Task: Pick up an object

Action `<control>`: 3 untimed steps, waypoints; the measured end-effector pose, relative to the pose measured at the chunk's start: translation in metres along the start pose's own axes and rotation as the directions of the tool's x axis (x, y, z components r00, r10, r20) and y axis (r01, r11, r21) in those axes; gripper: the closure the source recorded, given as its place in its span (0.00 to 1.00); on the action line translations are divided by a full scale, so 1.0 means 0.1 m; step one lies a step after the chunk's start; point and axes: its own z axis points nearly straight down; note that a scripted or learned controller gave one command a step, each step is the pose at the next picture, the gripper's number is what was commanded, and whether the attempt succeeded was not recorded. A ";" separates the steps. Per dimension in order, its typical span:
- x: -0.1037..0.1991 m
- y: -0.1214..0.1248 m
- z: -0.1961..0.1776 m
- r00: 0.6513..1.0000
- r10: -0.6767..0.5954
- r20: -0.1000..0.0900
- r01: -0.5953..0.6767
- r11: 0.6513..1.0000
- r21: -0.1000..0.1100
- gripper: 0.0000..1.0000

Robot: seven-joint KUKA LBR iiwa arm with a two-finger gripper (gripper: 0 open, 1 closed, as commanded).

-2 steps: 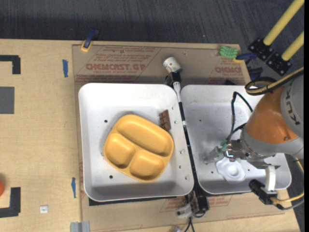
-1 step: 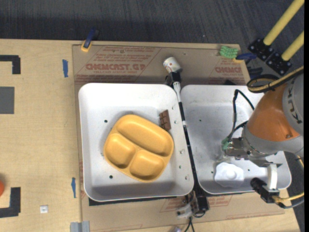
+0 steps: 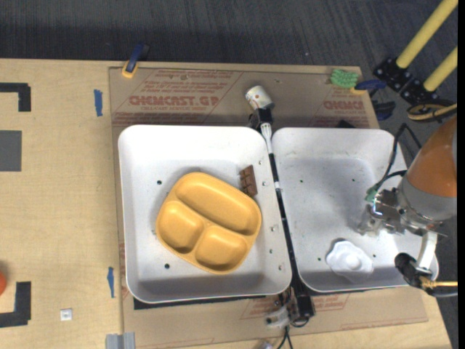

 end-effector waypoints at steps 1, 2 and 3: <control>0.00 0.00 0.00 1.000 0.000 0.000 0.000 1.000 0.000 0.00; 0.08 0.46 0.14 0.959 -0.282 0.000 0.282 0.959 -0.002 0.00; 0.41 0.95 0.14 0.832 -0.554 0.002 0.554 0.832 -0.003 0.00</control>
